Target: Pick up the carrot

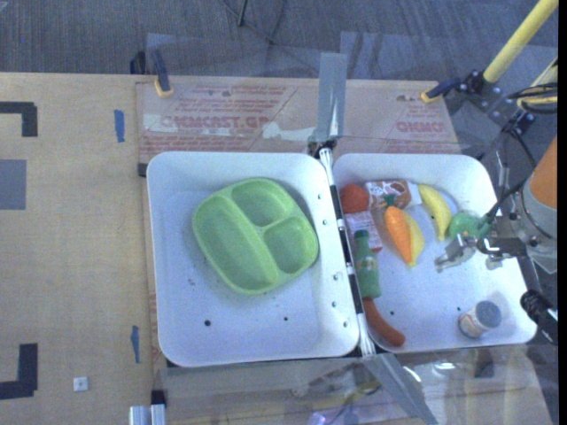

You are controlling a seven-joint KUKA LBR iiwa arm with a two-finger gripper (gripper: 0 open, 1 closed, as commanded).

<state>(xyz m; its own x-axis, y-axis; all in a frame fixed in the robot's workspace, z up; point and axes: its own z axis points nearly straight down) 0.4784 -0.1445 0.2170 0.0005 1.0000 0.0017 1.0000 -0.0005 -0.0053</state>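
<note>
I saw two white bins side by side; everything loose sat in the right bin. Nearest the lower edge of the frame in that bin, a small jar with a grey lid lay at lower right, and a red-brown sausage lay along the divider at lower middle. Just above the sausage, a dark green bottle-like item ran along the same divider wall.

The gripper came in from the right edge at mid-height, over the right bin's floor. Its fingers looked slightly parted, a narrow gap, nothing between them. A green piece sat just above the gripper; I could not tell what it was.

The carrot, orange, lay tilted in the upper-left part of the right bin, left of the gripper and apart from it. A yellow item lay just beside the carrot on its right. A banana sat further up, between carrot and green piece. A red tomato and a printed packet were at the top left of that bin, the packet touching the carrot's upper end.

The left bin held a green divided plate near its middle. Beyond both bins, cardboard lay across the bench.
</note>
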